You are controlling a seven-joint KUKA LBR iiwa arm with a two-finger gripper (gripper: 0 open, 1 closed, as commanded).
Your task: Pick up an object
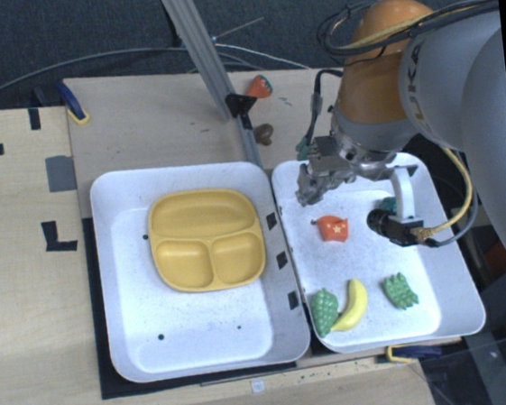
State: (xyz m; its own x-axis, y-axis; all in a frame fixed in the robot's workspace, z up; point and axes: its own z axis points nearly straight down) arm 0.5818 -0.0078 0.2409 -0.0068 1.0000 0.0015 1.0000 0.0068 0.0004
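Because the toys lie loose in the right bin, we see the gripper hovering near the red toy; its finger spacing we cannot tell.

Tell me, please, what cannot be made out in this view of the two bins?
- Hand, camera view: dark and small over the right bin; what it is doing there is unclear.
- Bin floor under the wrist, camera view: covered by the arm.
- Red toy and green toys, camera view: too small to identify.
- Small items on the bench behind the bins, camera view: too small to name.
- Arm, camera view: cut off by the right edge.
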